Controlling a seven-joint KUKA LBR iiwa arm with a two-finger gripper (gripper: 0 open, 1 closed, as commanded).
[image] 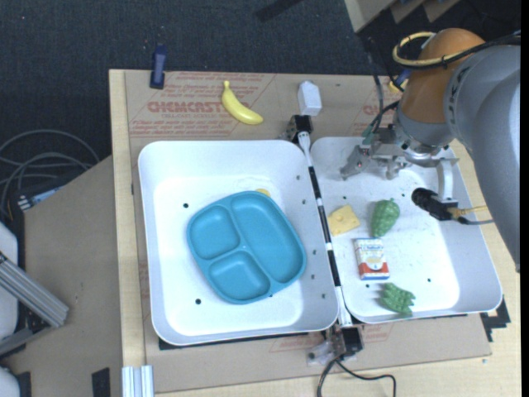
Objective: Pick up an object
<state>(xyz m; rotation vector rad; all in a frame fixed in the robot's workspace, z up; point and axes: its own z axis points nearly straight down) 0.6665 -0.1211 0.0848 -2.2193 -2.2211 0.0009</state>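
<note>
The right bin (463,263) holds a yellow cheese wedge (344,219), a green knobbly vegetable (383,217), a small red and white carton (372,258) and a green leafy piece (397,298). My gripper (370,166) hangs over the back of this bin, behind the wedge and the green vegetable. Its fingers (351,164) stand apart with nothing between them.
A blue divided plate (244,245) lies in the left bin (165,180), and a small yellow thing (262,193) peeks out behind it. On the bench behind the bins lie a banana (240,106), a small blue object (158,66) and a white object (309,98).
</note>
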